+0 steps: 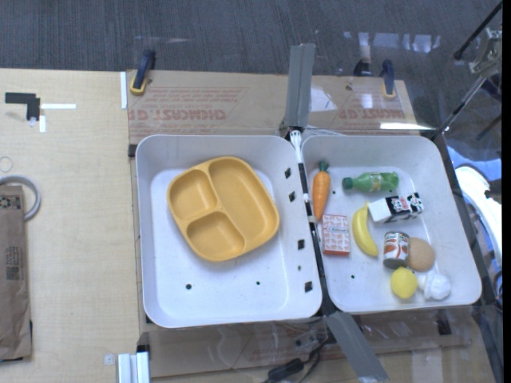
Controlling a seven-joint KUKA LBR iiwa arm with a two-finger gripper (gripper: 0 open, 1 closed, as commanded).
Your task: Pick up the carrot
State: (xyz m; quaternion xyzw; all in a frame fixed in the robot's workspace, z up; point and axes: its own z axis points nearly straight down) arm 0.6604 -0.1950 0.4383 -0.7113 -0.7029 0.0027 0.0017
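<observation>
In right bin (pixel 447 166), carrot (pixel 320 193) lies lengthwise, green top toward far side, tip near.

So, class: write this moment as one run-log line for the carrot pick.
stage: not started | carrot: lying in right bin, by its left wall, beside red box | yellow plate: left bin

The bench (pixel 64 214) fills the frame's left and centre. Two white bins (pixel 160 294) sit side by side on cardboard (pixel 207 106). A brown paper bag (pixel 12 270) lies at lower left.
</observation>
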